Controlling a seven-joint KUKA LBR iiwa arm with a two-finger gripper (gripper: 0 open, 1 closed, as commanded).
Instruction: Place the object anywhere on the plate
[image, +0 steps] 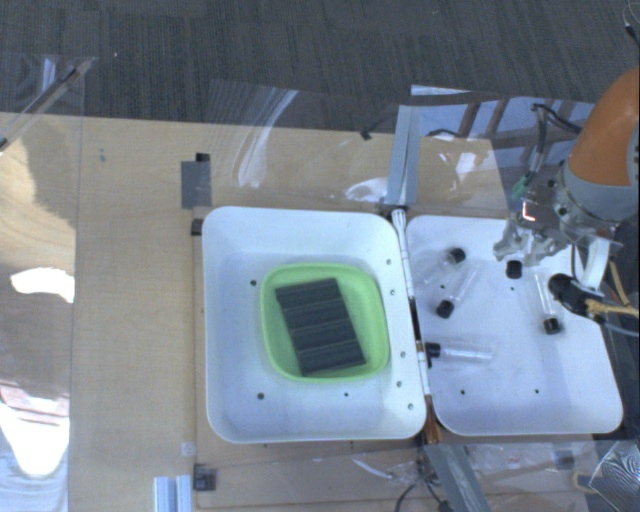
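You are looking down on a wooden bench (110, 330) that is carrying two shallow white bins side by side. In the left bin (225, 400), a green plate (372, 320) is sitting near the middle, and a dark grey ribbed block (319, 326) is lying flat on it, turned slightly askew and resting well inside the plate's rim. In the right bin (520, 400), several clear vials with black caps are lying scattered: the nearest vial (462, 352) is resting by the bin's left wall, another vial (456, 292) is lying tilted just beyond it, and a third vial (547, 305) is lying toward the right side. Farther back, the gripper (522, 243) is hanging over the far right part of that bin, well apart from the plate and the block, with a loose black cap (513, 268) lying just below it. You cannot tell from here whether the gripper is clenched or released. Above it, the arm's orange band (610, 135) is showing at the right edge.
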